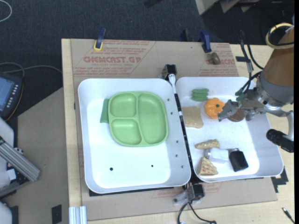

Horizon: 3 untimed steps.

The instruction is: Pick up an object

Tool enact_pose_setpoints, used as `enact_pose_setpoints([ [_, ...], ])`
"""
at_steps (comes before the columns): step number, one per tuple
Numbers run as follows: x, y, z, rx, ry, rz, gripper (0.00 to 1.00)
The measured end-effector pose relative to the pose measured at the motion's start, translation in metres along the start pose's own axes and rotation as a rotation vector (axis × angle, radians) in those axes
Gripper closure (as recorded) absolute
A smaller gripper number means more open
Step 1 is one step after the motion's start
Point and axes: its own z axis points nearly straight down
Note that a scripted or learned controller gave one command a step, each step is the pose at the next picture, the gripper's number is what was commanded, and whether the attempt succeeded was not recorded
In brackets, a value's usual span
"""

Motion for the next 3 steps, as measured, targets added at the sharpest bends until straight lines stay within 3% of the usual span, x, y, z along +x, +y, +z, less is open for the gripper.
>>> enact_pose_setpoints([
  [1, 0.000, 0.003, -0.007, -0.014, -0.002, -0.003, 0.00],
  [3, 0.003, -0.006, 0.080, -0.007, 0.000, -0.003, 0.00],
])
